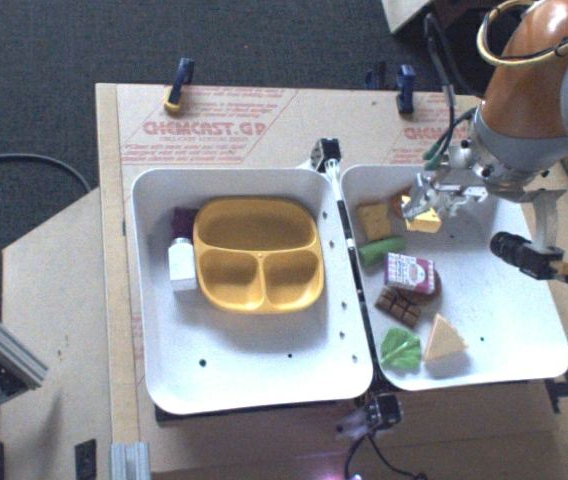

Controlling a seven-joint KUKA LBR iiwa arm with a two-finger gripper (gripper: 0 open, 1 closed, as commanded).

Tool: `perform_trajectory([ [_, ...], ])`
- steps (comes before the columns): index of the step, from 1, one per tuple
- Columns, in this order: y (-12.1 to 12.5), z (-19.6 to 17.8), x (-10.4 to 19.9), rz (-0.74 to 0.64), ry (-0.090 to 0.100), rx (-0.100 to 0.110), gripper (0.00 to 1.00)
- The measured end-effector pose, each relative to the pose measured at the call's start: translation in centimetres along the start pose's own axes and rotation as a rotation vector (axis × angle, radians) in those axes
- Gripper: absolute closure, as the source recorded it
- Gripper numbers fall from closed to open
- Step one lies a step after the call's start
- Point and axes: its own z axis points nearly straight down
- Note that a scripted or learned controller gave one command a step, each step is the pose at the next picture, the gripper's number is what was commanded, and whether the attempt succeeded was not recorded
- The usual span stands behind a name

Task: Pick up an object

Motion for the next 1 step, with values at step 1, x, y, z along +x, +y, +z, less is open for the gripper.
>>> perform_trajectory([
  [1,-2.52,0.54,5.90,0.000,0.000,0.002,1.00],
])
